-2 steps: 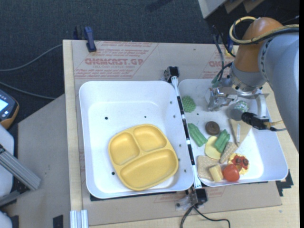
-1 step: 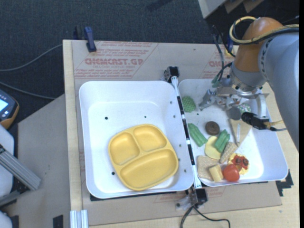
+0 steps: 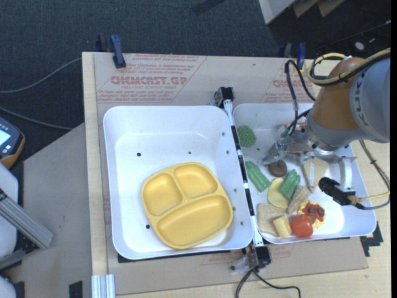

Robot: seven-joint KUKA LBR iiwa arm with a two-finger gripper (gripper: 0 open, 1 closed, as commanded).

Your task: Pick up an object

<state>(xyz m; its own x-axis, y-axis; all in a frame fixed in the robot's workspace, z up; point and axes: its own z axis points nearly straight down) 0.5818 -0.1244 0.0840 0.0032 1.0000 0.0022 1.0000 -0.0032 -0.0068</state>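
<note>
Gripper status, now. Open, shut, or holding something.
Gripper: cannot be told. It is low over the right bin, above the toy food pieces, with nothing seen between its tips.

robotics lab, clamped bench (image 3: 155,79), white bins (image 3: 124,135), trailing cables (image 3: 37,79)

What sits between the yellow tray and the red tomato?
In the camera view, between the yellow tray and the tomato: the bins' divider, then tan bread slices and a pale yellow piece.
</note>
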